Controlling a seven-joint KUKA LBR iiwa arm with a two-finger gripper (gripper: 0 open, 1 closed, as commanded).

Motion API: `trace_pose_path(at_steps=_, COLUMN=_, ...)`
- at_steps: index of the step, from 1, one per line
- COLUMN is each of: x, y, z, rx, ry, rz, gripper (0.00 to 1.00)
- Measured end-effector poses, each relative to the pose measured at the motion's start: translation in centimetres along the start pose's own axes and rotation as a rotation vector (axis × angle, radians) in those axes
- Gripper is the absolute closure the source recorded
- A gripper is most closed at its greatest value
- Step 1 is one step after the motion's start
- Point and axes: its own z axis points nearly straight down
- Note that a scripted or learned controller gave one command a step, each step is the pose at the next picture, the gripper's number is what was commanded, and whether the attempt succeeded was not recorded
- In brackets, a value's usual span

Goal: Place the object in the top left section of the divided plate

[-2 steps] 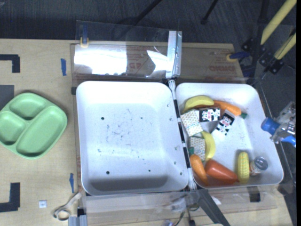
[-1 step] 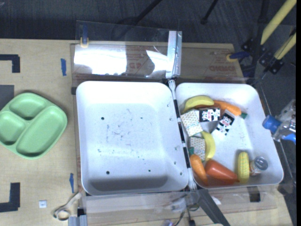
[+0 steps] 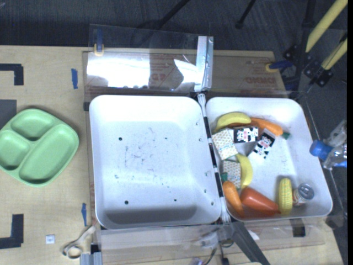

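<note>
The pincer (image 3: pixel 333 153) is blurred; its opening cannot be told. Left of it: 2 bananas (image 3: pixel 233 119), 2 carrots (image 3: pixel 257 200), 1 corn cob (image 3: pixel 285 194), 1 divided plate (image 3: pixel 36 146).

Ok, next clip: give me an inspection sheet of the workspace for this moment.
Surface: wooden bench bearing two white bins, left bin and right bin.
Job's things: green divided plate on the bench, left of the bins; toy food in the right bin, among it a banana, a carrot and corn.
Clutter: clear plastic sheet behind the left bin.
Grippers: nothing seen.
Cables: nothing seen.
Surroundings: dark carpet, tripod legs.
</note>
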Motion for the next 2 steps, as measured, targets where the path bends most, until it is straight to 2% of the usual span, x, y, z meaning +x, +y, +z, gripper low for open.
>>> trace_pose_path(at_steps=2, x=-0.34, y=0.04, z=-1.68, rx=-0.004, ry=-0.003, rz=0.003, gripper=1.0)
